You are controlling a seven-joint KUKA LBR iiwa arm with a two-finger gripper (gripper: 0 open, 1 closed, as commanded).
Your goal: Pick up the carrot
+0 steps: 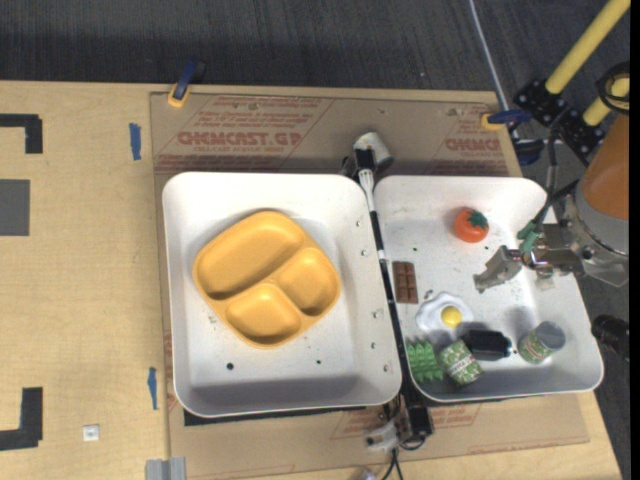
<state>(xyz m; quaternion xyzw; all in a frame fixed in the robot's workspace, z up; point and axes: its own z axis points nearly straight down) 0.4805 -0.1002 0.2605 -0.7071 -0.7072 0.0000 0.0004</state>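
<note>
- The carrot (a stubby orange piece with a green top) lies in the right bin, in its far half, well apart from the clutter along the near wall.
- From the pincer, the carrot sits toward the far side and slightly left, near but not touching.
- Its green end points right and nearward; the body is too short to give a clear long axis.
- The pincer hangs over the bin's bare floor, fingers spread, with nothing between them.
- The next move, I judge, is a short shift toward the far wall before descending.
</note>
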